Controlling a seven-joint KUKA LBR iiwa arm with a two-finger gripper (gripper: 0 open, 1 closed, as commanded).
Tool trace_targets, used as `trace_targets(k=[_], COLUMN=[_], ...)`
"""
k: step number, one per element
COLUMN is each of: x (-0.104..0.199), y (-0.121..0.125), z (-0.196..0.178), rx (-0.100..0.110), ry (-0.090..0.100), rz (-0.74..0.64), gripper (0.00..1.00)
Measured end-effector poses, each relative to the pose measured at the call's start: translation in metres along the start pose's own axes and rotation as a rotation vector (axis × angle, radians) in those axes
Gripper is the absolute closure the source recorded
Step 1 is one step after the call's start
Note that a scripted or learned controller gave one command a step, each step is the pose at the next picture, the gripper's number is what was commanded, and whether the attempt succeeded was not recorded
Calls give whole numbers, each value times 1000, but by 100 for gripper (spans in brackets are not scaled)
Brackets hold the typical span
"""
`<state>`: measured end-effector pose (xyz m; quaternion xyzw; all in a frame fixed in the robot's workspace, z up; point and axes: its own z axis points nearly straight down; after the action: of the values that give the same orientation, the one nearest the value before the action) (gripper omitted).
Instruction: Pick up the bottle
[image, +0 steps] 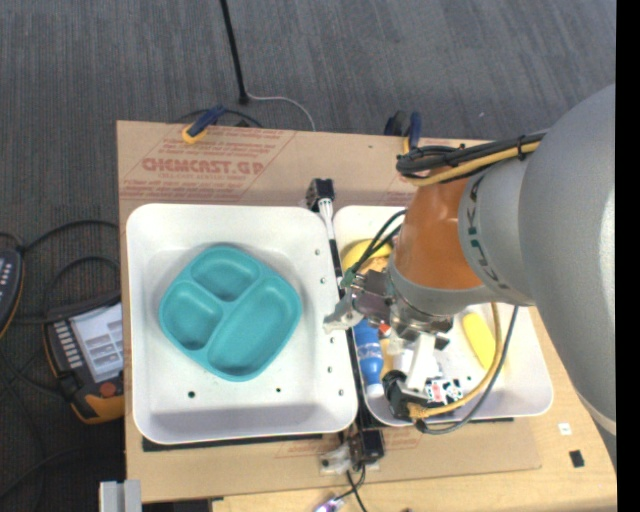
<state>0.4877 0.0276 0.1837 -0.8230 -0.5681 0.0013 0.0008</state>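
Down right: slim blue-white bottle (368, 355).

Robotics lab, KUKA arm (520, 230) over white bins (140, 300), loose cables, teach pendant (85, 350) on carpet

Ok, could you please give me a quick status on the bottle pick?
Gripper low in right bin, fingers hidden. Bottle lying by bin's left wall, not seen gripped. Yellow item alongside, arm covering much.
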Motion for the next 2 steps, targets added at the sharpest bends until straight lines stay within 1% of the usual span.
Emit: trace_targets(k=[1, 2], x=[5, 5], y=[-7, -7], z=[0, -9], rx=[0, 2], ry=[0, -2], rz=[412, 411], gripper=[0, 100])
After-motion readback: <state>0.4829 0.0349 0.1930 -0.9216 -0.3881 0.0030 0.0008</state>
